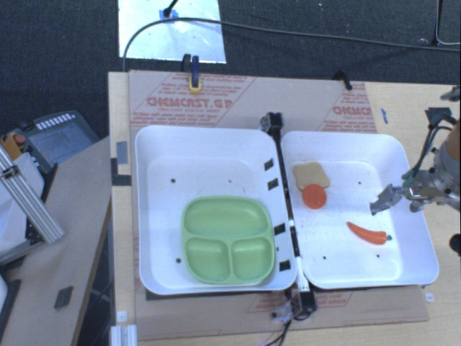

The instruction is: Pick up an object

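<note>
On the worktop the right bin holds an orange-red chili pepper lying flat near its right wall, with a tan slice of bread and an orange-red round piece touching each other close to its left wall. The gripper hangs over the right bin's right side, just above the pepper and apart from it, its fingers spread open with nothing between them. In the left bin, a green three-compartment plate sits toward the near right corner.

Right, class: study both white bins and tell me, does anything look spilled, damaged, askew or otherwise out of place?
Nothing stands out. The green divided plate lies flat in the left bin. In the right bin, the orange-red disc overlaps the tan slice, and the toy chili pepper lies apart. Nothing has spilled.
</note>
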